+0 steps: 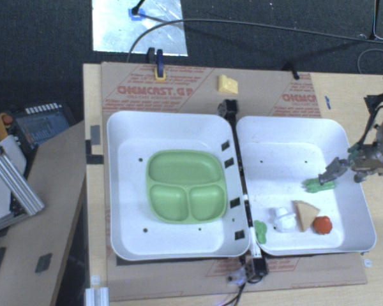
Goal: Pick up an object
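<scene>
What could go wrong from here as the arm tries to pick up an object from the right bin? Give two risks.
The gripper is at the small green item, which lies flat on the bin floor, so the fingertips may slide over it. The tan wedge, red ball and white piece sit crowded together, so a grasp there could knock a neighbour.

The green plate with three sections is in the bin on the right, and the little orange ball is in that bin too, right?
Not quite. The camera view shows the green three-section plastic plate in the left white bin. The small orange ball is in the right white bin, as you said.
</scene>
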{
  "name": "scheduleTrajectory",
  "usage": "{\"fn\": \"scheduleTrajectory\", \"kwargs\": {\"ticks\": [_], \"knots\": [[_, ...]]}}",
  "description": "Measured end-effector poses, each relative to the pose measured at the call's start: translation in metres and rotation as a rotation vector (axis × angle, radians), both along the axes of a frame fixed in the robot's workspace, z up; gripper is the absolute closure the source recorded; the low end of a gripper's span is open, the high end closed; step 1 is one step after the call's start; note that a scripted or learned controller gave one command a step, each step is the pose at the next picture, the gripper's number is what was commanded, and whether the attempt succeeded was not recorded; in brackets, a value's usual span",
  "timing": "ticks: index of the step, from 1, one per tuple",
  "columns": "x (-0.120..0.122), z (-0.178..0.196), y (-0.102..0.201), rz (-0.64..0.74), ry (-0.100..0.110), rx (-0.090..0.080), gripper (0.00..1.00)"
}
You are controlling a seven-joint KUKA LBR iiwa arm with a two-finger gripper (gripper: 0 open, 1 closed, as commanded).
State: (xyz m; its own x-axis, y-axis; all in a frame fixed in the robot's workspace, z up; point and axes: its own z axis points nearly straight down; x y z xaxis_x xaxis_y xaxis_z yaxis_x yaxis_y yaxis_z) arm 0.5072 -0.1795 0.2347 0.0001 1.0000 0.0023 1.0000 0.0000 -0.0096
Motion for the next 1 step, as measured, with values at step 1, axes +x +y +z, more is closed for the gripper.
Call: {"fn": "scheduleTrajectory", "kwargs": {"ticks": [1], "knots": [[0.0026, 0.0055, 0.0004, 0.003, -0.011, -0.003, 0.0]]}}
